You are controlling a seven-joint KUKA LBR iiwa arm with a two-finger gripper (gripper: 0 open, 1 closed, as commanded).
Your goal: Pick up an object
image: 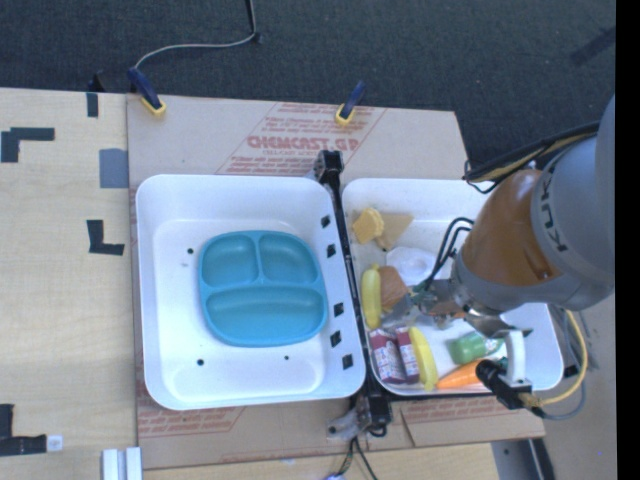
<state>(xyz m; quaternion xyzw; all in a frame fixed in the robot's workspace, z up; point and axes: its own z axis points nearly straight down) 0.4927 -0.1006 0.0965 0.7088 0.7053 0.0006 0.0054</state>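
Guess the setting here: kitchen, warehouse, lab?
Probably a robotics lab bench: two white bins clamped onto cardboard, a grey arm reaching over toy food, and a blue divided plate alongside.

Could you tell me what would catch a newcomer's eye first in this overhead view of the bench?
The bright blue divided plate stands out, lying alone in the middle of the left bin. Next comes the grey arm with its orange band, reaching from the right over the right bin. Beneath it sits a crowded heap of small colourful toy foods, among them a yellow banana and an orange carrot.
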